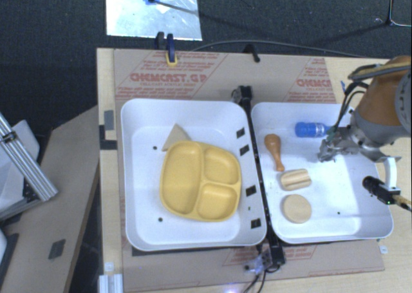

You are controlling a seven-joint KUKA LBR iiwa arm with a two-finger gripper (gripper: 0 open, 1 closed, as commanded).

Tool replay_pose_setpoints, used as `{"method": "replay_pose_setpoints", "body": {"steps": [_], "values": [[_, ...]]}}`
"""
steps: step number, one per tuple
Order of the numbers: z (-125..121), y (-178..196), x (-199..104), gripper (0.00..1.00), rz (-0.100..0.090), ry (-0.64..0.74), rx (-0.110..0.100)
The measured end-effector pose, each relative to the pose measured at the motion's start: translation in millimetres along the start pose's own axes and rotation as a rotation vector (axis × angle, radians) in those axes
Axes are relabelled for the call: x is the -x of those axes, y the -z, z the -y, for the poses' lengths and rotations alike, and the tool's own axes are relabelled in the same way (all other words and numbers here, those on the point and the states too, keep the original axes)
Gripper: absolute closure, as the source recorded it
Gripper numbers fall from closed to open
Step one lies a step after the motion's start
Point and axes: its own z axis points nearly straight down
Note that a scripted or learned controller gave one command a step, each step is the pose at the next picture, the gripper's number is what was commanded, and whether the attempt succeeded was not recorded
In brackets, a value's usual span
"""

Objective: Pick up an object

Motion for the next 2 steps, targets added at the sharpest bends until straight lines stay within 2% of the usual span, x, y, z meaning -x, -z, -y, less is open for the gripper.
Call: {"method": "replay_pose_setpoints", "body": {"steps": [2], "values": [[-12, 122, 11, 1.00, 0.002, 0.001, 0.003]]}}
